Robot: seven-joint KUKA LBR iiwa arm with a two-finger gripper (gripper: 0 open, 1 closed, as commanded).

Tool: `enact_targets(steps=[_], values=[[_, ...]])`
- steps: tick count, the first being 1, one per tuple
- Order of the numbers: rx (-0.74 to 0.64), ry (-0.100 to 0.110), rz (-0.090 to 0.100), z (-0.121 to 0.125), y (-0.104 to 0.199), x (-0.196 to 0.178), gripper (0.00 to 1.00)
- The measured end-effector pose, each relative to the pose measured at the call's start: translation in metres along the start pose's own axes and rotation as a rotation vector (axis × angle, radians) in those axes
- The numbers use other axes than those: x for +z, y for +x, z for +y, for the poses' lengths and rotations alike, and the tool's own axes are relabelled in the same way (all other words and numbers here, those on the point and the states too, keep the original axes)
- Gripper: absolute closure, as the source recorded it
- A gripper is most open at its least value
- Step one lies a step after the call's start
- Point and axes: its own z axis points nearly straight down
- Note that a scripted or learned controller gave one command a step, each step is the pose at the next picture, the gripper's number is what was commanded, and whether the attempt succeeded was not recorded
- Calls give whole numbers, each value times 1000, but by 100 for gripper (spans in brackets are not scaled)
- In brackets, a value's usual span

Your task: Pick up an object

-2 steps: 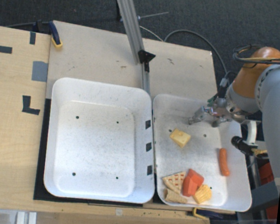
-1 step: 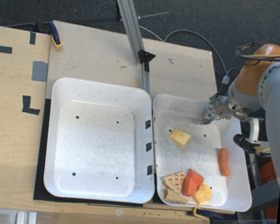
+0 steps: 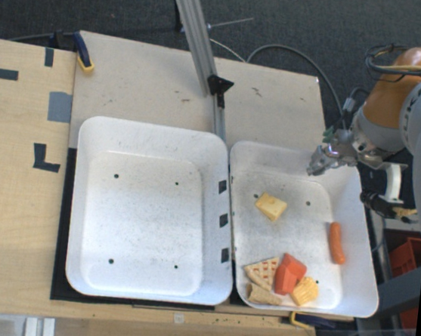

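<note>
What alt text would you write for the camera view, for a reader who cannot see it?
A grey robot arm with an orange band holds its hand over the far edge of the right bin, which contains a yellow block, an orange stick and a small pile of toy food. The left bin sits beside it.

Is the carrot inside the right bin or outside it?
Inside. The carrot lies on the right bin's floor near its right wall, apart from the other pieces.

A pale worktop (image 3: 11,177) bears grey tape patches (image 3: 60,105) at its left; a slanted metal pole (image 3: 200,37) crosses the upper middle; a blue and yellow clamp (image 3: 84,53) sits near the far left corner; a thin cable (image 3: 292,59) arcs behind.
</note>
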Motion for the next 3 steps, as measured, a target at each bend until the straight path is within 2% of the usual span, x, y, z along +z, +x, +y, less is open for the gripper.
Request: enact_targets(steps=[3], values=[[0,-1,-1,12,-2,-143,100]])
